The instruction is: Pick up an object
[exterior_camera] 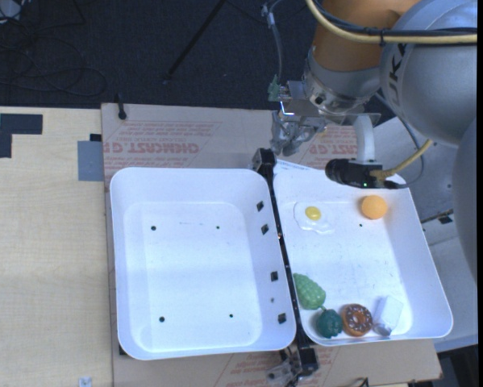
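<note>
Arm [402, 47] cut off by top and right edges. Pincer [292, 139] fingertips too small to read (open or closed unclear). Right bin [430, 280] far rim hidden behind arm.

Bright, even light falls from overhead, so the left bin [136, 216] glares white with only soft shadow along its walls. The floor behind sits dark. The arm [402, 31] looms large and slightly soft.
</note>
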{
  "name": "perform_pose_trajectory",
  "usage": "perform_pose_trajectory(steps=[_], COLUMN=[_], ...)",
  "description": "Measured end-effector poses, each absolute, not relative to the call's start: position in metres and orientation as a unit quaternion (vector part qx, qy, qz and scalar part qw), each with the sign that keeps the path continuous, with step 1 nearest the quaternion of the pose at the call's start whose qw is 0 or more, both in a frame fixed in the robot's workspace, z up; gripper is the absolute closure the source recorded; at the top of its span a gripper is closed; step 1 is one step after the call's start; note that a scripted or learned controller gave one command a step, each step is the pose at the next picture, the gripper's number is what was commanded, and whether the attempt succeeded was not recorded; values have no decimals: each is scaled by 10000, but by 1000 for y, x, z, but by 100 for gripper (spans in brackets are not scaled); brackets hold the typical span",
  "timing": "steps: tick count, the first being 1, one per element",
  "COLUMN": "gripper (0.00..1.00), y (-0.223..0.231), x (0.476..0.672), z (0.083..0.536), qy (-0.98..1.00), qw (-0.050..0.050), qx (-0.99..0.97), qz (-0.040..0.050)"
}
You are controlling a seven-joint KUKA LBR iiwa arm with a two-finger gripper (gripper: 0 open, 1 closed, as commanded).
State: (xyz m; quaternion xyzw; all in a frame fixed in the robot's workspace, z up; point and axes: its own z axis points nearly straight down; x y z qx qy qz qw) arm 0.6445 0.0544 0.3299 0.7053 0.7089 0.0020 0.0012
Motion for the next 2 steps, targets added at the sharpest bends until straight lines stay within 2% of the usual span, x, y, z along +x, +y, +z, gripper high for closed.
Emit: perform_pose_trajectory(steps=[1,2], gripper=[0,0], y=[53,117], x=[644,644], z=[325,463], qy=[7085,7095], qw=[-5,33], qx=[7057,7047], qz=[-13,61])
